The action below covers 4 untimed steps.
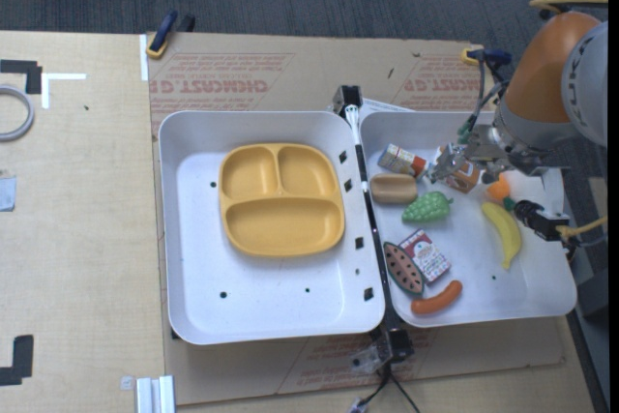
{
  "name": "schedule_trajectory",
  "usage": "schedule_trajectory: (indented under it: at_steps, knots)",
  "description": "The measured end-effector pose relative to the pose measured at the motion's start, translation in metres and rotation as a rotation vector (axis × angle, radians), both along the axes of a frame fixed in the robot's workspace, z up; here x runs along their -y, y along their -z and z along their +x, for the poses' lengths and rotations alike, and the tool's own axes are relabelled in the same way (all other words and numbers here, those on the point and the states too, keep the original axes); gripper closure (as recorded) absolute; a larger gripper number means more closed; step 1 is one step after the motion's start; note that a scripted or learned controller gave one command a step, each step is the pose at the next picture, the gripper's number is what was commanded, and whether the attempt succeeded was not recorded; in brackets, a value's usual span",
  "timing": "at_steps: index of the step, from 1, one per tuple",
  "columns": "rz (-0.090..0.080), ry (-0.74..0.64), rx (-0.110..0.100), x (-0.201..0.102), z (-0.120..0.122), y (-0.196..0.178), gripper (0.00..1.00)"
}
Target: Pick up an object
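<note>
The gripper (453, 165) is lowered into the right bin (542, 290) among toy foods; its grasp cannot be told.

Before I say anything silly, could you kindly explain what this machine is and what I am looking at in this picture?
One fixed camera looks down at a slant on a bench with two shallow white bins. The grey robot arm with an orange band reaches in from the right; its two-finger gripper is low over the right-hand bin. That bin holds toy food: a yellow banana, green grapes, a brown bread roll and a red sausage. The left-hand bin holds a yellow divided plate. Whether anything is gripped, I cannot tell.
</note>
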<state>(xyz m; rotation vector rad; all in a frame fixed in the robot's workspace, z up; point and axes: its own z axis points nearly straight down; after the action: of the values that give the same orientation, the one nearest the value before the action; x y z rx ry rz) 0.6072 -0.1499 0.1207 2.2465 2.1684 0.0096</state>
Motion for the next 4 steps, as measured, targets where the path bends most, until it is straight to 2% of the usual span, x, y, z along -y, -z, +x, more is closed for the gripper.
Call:
schedule_trajectory:
  at_steps: [1,2,3,4]
  knots:
    - [-0.001,0.0,0.002,0.001,0.001,-0.01,1.0]
    - [0.004,-0.343,-0.017,0.021,-0.015,-0.317,1.0]
    - [0.006,-0.125,-0.017,0.072,0.019,-0.421,1.0]
    - [0.006,-0.125,-0.017,0.072,0.019,-0.421,0.0]
